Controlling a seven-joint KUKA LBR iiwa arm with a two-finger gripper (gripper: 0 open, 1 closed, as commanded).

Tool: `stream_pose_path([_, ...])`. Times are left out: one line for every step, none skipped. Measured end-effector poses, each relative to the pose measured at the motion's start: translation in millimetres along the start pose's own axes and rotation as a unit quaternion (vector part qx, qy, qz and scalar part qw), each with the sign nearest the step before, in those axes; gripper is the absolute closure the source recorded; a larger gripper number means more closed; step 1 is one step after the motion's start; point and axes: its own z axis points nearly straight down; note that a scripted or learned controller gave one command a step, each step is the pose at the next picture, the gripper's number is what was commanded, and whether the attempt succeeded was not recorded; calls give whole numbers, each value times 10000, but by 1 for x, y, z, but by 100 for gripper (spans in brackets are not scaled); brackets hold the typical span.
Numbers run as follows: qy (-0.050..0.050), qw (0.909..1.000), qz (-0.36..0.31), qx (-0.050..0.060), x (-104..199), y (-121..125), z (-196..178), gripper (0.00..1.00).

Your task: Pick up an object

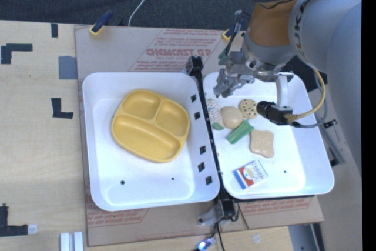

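Note:
My gripper (226, 87) hangs over the upper left part of the right bin (305, 176), with its dark fingers pointing down and nothing visible between them. Just below it lie several small items. A tan oval piece (231, 117) sits beside a speckled cookie (247, 107). A green stick (239, 131) lies at a slant under them. A beige slab (262, 143) rests to its right. A small red, white and blue packet (251, 173) lies near the bin's front. A pale patterned piece (212, 110) sits by the divider.
The left bin (106, 185) holds a yellow divided plate (151, 124). A black divider strip (201, 126) runs between the bins. A black cable and connector (276, 113) hang from the arm over the right bin. A cardboard sheet (164, 50) underlies both bins.

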Motion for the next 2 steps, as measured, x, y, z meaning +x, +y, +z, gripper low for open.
stream_pose_path([5, 10000, -10, -4, 56, -24, -4, 100])
stream_pose_path([-1, 10000, -5, 1, 101, -38, 11, 100])
